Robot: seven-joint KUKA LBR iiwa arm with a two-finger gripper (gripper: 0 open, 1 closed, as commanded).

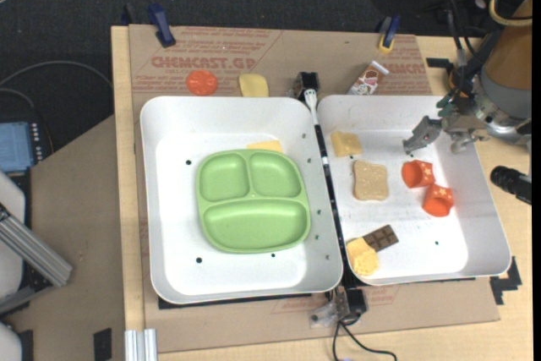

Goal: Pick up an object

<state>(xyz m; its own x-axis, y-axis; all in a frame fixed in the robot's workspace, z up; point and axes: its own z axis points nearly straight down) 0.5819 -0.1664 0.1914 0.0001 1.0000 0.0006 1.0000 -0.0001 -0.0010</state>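
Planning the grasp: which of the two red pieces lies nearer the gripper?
The upper red piece, just below the gripper; the other red piece lies lower right.

The grey arm (507, 72) reached in from the right side, its broad orange band (514, 55) sitting above the wrist near the upper right corner. Below the band the wrist narrowed to a silvery metal collar (499, 118), and the whole limb leaned leftward and downward from there. The two-finger metal claw (439, 131) hung at its end, pointing down and to the left. One grey finger (420, 135) stuck out to the left at a slant, and a second, shorter one (461, 139) sat just to its right, with a visible gap between the two. Nothing lay between the fingers.
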